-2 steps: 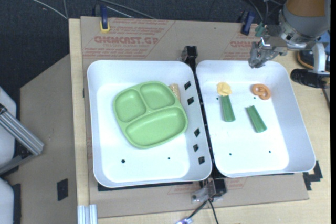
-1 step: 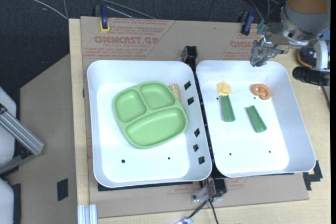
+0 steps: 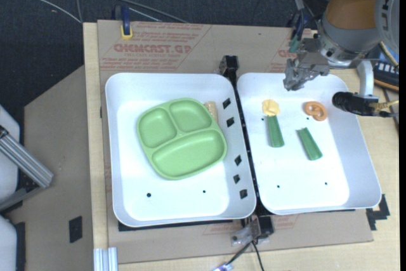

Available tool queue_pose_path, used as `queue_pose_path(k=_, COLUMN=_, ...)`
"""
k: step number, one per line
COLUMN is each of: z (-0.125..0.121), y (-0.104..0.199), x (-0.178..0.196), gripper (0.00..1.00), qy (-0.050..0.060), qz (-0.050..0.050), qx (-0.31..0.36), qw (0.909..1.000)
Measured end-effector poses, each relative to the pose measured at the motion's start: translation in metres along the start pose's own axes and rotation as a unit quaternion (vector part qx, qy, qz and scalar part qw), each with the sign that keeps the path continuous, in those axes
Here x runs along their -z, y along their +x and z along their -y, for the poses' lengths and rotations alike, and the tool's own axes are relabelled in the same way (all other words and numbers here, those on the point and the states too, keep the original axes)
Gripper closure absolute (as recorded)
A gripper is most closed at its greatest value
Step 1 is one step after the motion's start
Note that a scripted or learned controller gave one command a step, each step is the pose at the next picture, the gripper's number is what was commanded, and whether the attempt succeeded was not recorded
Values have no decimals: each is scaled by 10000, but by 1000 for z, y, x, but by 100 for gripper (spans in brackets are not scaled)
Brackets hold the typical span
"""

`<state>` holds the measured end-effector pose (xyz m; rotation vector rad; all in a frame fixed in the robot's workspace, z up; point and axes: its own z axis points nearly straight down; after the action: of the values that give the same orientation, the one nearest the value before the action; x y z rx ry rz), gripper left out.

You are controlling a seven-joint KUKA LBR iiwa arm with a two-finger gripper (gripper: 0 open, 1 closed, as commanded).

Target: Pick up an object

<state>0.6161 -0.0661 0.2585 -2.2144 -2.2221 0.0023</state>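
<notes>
The arm reaches in from the upper right, its orange band and grey wrist cut off by the frame's top and right edges, and the gripper (image 3: 297, 81) hangs over the far rim of the right bin (image 3: 355, 181), pointing down at the bin's upper left part. Nothing sits between its tips, but the fingers are dark, small and bunched against the wrist, so how far apart they stand cannot be told. There are two white bins side by side. The left bin (image 3: 127, 187) holds one green divided plate (image 3: 182, 137) with three compartments, and one small tan object (image 3: 211, 110) peeks out just behind the plate's far right corner, mostly hidden, perhaps a piece of toy food. The right bin holds four loose things: one yellow piece (image 3: 271, 107) touching or just above the top of a green stick (image 3: 275, 131), a second green stick (image 3: 310, 143) lying apart to its right, and one orange ring-shaped piece (image 3: 315, 111) near the right wall. All four lie flat on the bin floor, below and apart from the gripper, the yellow piece nearest to it.
</notes>
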Motion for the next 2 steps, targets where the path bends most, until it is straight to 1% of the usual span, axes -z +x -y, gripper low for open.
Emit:
queue_pose_path(k=1, z=22, y=38, x=-11, gripper=100, qy=3, qz=0, qx=1, qw=10000)
queue_pose_path(k=2, z=48, y=82, x=-26, gripper=100, qy=7, qz=1, qx=2, qw=10000)
